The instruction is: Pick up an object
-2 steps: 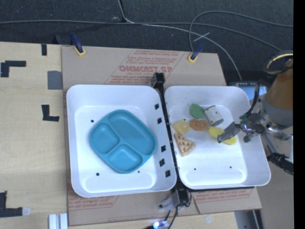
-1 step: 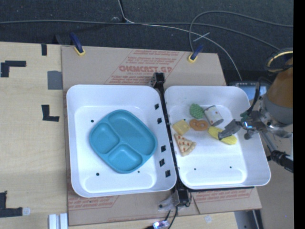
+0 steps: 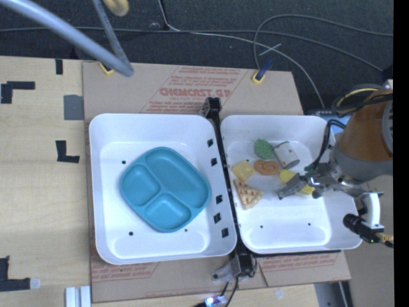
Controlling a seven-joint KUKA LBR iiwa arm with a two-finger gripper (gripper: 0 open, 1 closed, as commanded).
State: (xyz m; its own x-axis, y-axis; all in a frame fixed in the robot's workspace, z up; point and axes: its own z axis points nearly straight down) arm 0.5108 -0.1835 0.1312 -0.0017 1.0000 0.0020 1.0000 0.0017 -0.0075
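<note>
Left bin point(image 3: 102, 171) holds a blue tray point(image 3: 165, 188); right bin point(image 3: 287, 232) toy food; claw point(image 3: 291, 189) state unclear, perhaps apart.

blue tray point(image 3: 165, 188), white bins point(image 3: 105, 133), green toy point(image 3: 262, 148)

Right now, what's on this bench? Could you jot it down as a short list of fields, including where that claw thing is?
left bin: blue divided plate
right bin: green piece, grey block, brown piece, yellow piece, waffle wedge
arm: reaches in from the right
claw: low in the right bin, beside a small yellow item
claw grip: cannot tell
</note>
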